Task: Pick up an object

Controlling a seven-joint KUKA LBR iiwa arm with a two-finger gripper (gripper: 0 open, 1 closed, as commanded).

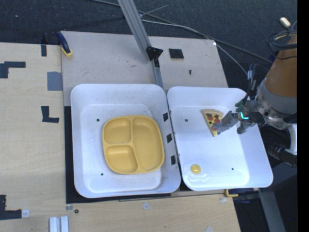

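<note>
Pizza slice [212,119] lies in right bin [251,178], upper part — gripper [227,124] touching its right edge; can't tell pincer state. Fried egg [195,170] near bin's front; yellow tray [133,144] to bin's left.

The arm [285,81] is cut off by the right edge. The end effector [231,122] covers the pizza slice's [211,118] right side; its fingers are too small to make out.
</note>
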